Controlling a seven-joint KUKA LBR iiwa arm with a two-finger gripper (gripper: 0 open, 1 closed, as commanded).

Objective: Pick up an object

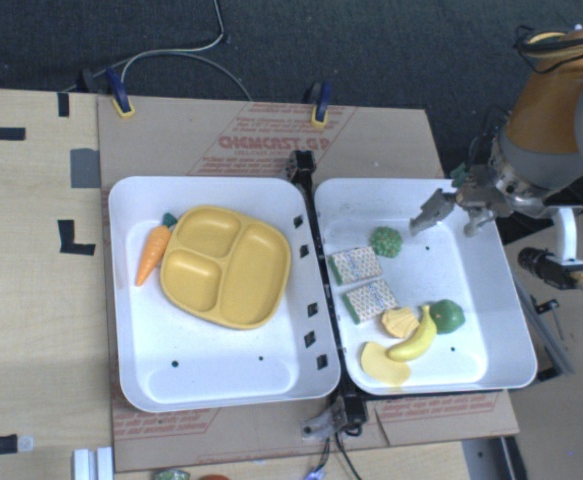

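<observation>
Far to the left, in the left bin [131, 298], a carrot [152, 253] lies just beside a yellow plate [226, 266]. The carrot is long and thin. Its green top points up and a bit right, and its tip points down and left. It is well apart from the hand, with the wall between the bins in the way, so it looks like a poor pick.

The right bin [496, 308] has more toys. Two little sponges [363, 283] lie near its left wall, one above the other. Above them and a bit to the right sits a round green broccoli [386, 241]. It has no long side, so it can be grabbed from any way.

Lower down, a banana [416, 338] curves from low left to high right, with its top end touching a green ball [448, 315]. A small yellow slice [399, 321] and a pale yellow lump [381, 363] lie right against it.

The hand [454, 214] hangs over the top right part of this bin. Its two fingers are spread apart and hold nothing.

The broccoli is the nearest toy. It lies to the left of the hand and a little lower in the view. I think the hand needs to slide left and go down to reach it. The banana pile is farther, and the toys there are crowded.
</observation>
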